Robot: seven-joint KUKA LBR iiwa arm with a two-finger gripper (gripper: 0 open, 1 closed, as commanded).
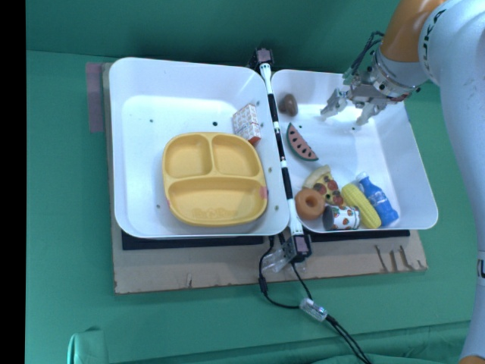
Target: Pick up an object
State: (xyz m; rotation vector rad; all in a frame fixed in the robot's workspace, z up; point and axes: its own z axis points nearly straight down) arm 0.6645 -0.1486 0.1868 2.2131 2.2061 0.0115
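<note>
My gripper (342, 120) hangs open over the upper part of the right bin (394, 146), with nothing between its fingers. Left of it lie a brown lump (288, 103) and a watermelon slice (301, 143). Along the bin's front edge sit a pizza slice (324, 180), a donut (309, 203), a strawberry-print cup (342, 218), a corn cob (361, 205) and a blue bottle (377, 199). The gripper is well above and behind this cluster.
The left bin (144, 105) holds a yellow divided plate (214, 178) and a small patterned carton (247, 121) near the divider. A black-and-white rail (276, 135) runs between the bins. Cables (303, 302) trail off the cardboard base at the front.
</note>
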